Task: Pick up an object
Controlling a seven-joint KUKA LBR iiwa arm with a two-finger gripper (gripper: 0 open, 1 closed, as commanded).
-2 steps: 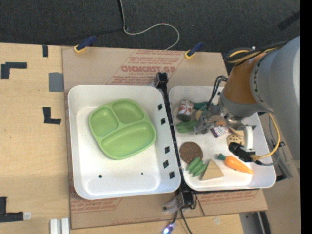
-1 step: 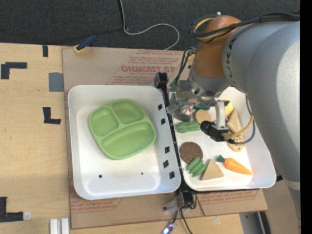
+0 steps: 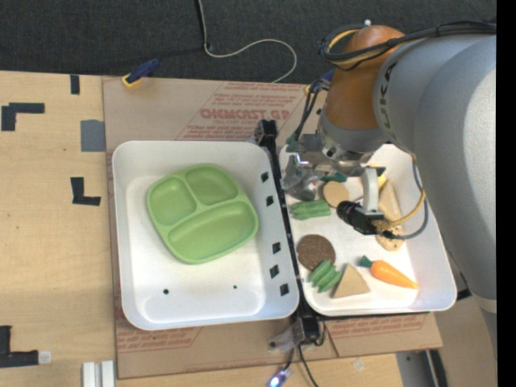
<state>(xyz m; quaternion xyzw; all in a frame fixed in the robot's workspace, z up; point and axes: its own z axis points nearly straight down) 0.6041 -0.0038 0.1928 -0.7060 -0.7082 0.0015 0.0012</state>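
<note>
Whether the gripper (image 3: 302, 176) is released or clenched I cannot tell; just below it lies a green bean pod (image 3: 310, 210), likely light, stiff plastic, best pinched across its narrow middle.

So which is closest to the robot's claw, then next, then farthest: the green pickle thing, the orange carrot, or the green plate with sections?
1. Green pickle-shaped toy, just below the gripper.
2. Orange toy carrot, right bin's lower corner.
3. Green divided plastic plate, left bin.

The arm (image 3: 451, 135) hides the right bin's (image 3: 427, 297) far corner.
</note>
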